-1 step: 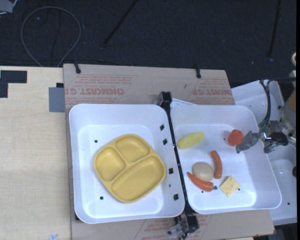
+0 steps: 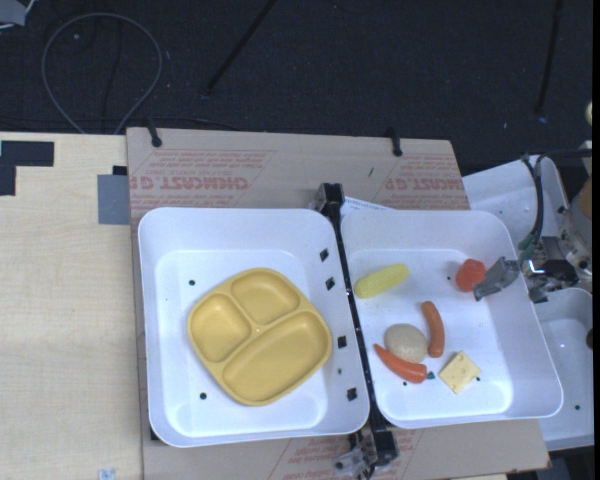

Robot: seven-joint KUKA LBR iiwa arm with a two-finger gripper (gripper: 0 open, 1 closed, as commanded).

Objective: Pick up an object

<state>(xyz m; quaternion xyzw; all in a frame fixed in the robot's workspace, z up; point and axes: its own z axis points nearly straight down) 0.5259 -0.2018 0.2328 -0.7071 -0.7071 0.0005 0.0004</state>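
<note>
- Camera view: the pincer (image 2: 496, 278) reaches in from the right over the rim of the right bin (image 2: 525, 363). Its grey tip sits just beside a small red piece (image 2: 469, 273), perhaps a toy tomato, near the bin's far right corner. Whether the tip touches the piece I cannot tell.
- How far the pincer is open cannot be made out from this slant; nothing is visibly held in it.
- The likely target is that red piece, being the nearest thing. The other candidates lie well apart from it, lower in the same bin: a yellow corn cob (image 2: 381, 280) near the divider, a sausage (image 2: 434, 328), a pale round lump (image 2: 407, 342), a red-orange chilli or carrot (image 2: 400, 364) touching the lump's lower edge, and a cheese wedge (image 2: 459, 372).
- The left bin (image 2: 165, 318) holds a yellow divided plate (image 2: 259, 336), which is broad and flat and a poor choice for a two-finger grasp.
- To do the step well, I judge the pincer should centre squarely above the red piece before lowering, not approach from the side, since a sideways nudge could roll it against the bin wall.
- The wall is close, so the closing line should run along it, leaving room on both sides of the piece.
- Lift straight up and check that the piece comes with it.
</note>
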